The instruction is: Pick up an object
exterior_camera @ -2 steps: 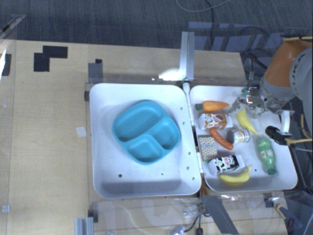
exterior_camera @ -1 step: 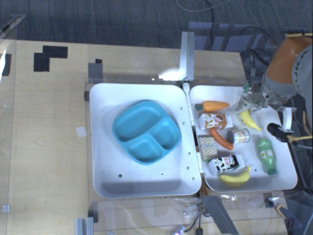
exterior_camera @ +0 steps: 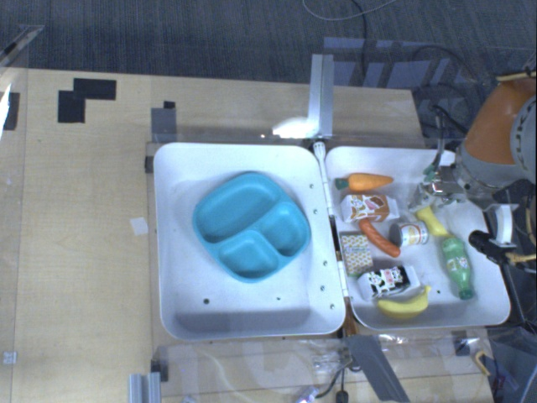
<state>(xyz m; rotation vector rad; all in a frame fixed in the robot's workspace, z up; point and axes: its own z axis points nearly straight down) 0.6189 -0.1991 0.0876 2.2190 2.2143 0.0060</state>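
The claw (exterior_camera: 430,188) hovers in the right bin (exterior_camera: 495,305), just above a small banana (exterior_camera: 432,222); its grip can't be told.

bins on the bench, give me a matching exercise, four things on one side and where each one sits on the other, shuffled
Things:
1. blue divided plate
2. carrot
3. green bottle
4. banana

Places:
A. near front edge of the right bin
B. back of the right bin, close to the divider
C. in the left bin
D. right side of the right bin, lying down

Pairs: 1-C, 2-B, 3-D, 4-A
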